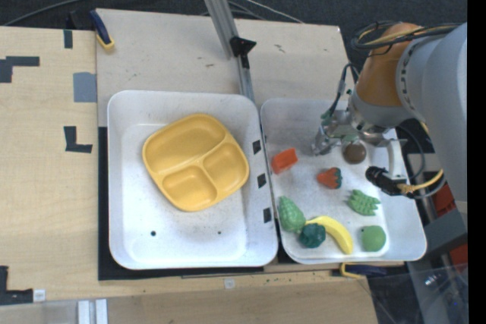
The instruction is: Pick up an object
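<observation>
task thing: none lifted yet; the candidate objects all lie in the right bin (345, 106), right of centre in the frame
gripper (328, 142): low over the upper part of the right bin, just above the strawberry (329, 177), between the orange block (284, 159) and the brown ball (354, 153)
fingers: too small and dark to tell if open or closed; nothing visible between them
progress: approach looks under way; grasp and lift are left
count, right bin: one orange block, one strawberry, one brown ball, one banana (335, 231), one green apple (372, 238), three green vegetable pieces, one darker
count, left bin (121, 178): one yellow divided plate (195, 161)
bins: two, side by side on the worktop (45, 186)
</observation>
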Motion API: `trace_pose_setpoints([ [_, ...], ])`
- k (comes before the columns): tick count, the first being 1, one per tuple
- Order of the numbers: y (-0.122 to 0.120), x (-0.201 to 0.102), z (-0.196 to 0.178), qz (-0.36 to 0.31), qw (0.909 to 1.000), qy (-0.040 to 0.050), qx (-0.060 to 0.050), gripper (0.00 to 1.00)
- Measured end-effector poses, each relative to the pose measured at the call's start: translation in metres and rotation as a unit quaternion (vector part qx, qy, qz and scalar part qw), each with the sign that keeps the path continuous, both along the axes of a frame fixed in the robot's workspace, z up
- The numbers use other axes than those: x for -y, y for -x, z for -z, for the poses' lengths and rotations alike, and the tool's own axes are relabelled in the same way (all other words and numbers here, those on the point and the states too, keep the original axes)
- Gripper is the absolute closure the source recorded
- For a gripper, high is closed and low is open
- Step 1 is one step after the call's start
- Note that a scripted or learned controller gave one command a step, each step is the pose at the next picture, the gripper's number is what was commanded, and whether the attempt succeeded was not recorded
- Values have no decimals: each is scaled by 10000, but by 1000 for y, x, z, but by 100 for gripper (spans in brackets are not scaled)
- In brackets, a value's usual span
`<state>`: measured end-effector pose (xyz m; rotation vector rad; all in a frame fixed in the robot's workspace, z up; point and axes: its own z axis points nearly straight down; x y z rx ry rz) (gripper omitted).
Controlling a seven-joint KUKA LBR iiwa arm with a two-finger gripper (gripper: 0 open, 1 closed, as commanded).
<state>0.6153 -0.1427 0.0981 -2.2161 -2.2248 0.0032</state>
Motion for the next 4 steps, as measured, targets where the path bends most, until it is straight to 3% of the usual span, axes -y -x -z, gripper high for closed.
trace_pose_setpoints([
  [2, -2, 1, -117, 12, 10000, 1, 33, 100],
  [4, -7, -99, -116, -12, 10000, -10, -1, 100],
])
